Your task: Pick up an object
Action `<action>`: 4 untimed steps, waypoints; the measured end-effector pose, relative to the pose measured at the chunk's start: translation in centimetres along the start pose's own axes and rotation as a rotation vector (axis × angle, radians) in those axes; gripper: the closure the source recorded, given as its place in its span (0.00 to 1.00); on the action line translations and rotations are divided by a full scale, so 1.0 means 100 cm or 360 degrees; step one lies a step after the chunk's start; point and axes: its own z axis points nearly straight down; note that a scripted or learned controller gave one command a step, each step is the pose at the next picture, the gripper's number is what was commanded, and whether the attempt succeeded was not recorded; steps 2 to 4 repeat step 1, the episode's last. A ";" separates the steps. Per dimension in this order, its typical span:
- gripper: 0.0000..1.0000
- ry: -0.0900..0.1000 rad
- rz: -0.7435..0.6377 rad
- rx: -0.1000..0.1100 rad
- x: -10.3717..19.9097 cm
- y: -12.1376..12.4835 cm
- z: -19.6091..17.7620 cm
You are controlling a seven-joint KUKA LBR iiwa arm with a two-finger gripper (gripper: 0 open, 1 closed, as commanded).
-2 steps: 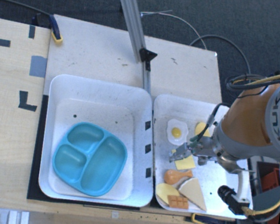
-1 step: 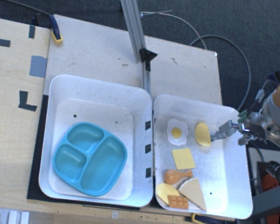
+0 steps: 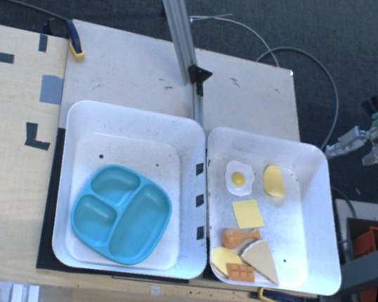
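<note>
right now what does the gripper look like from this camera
At the right edge of the view, the gripper appears as a small pale grey, metallic assembly with thin angular pieces jutting out to the left and right. It is made of light metal with darker joints. It is too small and blurred to make out markings or cables on it.

gripper [image 3: 365,144] | pale grey metal fingers seen at right edge | small dark fittings noted behind them | detail blurred, possibly cabling
</note>
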 end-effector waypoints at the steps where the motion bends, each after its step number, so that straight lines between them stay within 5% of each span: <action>1: 0.00 0.0012 -0.0006 0.0027 0.043 0.022 0.102; 4: 0.00 0.0012 -0.0006 0.0027 0.043 0.022 0.102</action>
